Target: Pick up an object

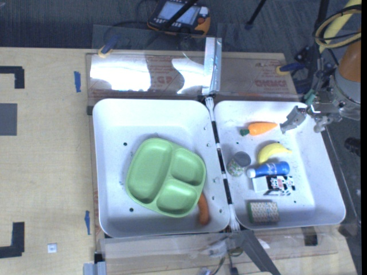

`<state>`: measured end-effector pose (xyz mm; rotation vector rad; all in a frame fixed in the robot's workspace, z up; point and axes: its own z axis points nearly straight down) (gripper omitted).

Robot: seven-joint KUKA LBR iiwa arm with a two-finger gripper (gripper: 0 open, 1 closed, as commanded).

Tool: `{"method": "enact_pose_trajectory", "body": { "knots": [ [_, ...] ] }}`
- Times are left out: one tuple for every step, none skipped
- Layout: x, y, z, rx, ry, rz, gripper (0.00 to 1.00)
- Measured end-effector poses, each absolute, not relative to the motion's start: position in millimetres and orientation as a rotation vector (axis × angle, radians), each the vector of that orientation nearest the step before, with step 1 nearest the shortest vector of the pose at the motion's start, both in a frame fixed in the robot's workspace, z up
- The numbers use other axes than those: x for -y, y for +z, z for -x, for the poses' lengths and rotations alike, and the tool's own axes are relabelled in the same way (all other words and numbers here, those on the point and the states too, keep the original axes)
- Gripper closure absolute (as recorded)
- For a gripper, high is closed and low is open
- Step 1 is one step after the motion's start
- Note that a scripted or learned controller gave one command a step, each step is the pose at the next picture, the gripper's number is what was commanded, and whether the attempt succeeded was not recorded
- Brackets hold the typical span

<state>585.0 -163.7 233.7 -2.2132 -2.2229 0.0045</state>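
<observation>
The right bin (328,183) holds an orange carrot (261,128), a yellow banana (273,151), a blue bottle (268,169) lying on its side, a white packet with black and red print (279,184), a small grey round jar (238,162) and a speckled block (262,211). My gripper (305,121) hovers over the bin's far right corner, just right of the carrot's thick end. It is open, with nothing between its fingers. One finger (291,120) points toward the carrot.
In the left bin (106,153) a green divided plate (165,176) lies tilted, with a small orange piece (203,208) at its lower right edge. A ridge (221,165) separates the two bins. Clear panels (149,73) stand behind them.
</observation>
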Motion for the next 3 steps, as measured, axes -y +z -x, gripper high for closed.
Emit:
{"method": "enact_pose_trajectory", "body": {
  "knots": [
    [180, 147, -610.5, 2.309, 0.003, 2.124, 0.00],
    [160, 85, -619.6, 2.327, -0.003, 2.116, 0.00],
    [204, 87, -575.5, 2.419, -0.017, 2.007, 0.00]
  ]
}}
